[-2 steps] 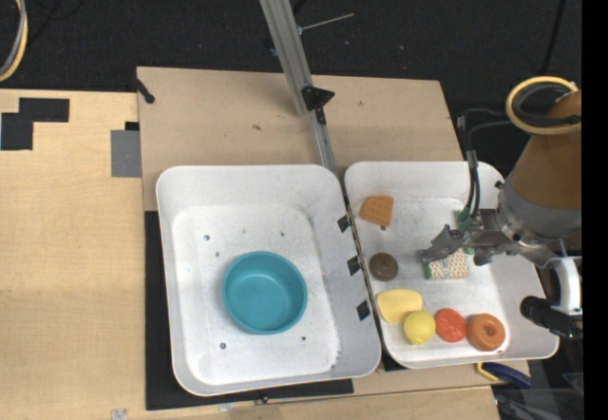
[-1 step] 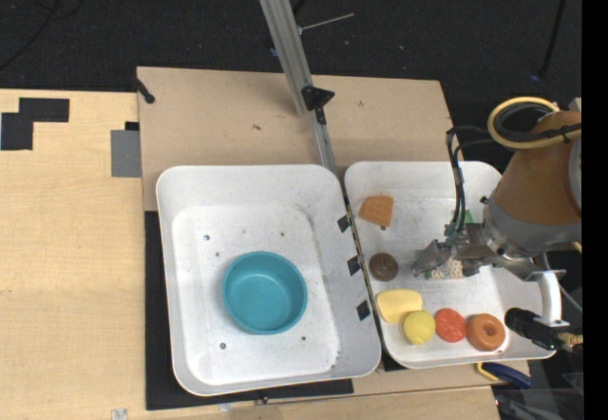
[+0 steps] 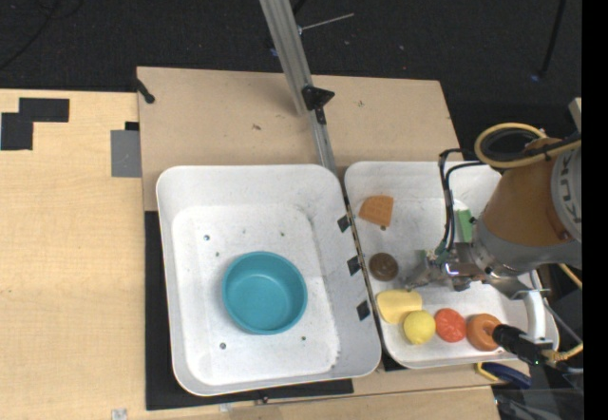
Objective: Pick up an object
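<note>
Two white bins sit side by side on the counter (image 3: 399, 114), and I'm working in the right bin (image 3: 418, 176). The left bin (image 3: 190, 195) holds a teal bowl (image 3: 265, 291) and nothing I'm after.

My candidates all lie in the right bin: an orange wedge (image 3: 377, 210) toward the far side, a brown round piece (image 3: 383, 266) nearer the middle, and along the near edge a yellow block (image 3: 398, 303), a yellow ball (image 3: 419, 326), a red ball (image 3: 450, 325) and an orange piece (image 3: 483, 331), set close in a row.

The claw (image 3: 445, 268) is low in the right bin, just right of the brown piece and just beyond the yellow block. From this slant the wrist covers its tip, so I cannot tell how it is set, and I see nothing gripped in it.

As I judge it, the pick is not done: every object rests on the bin floor. What remains is the grasp itself and a lift clear of the bin.
</note>
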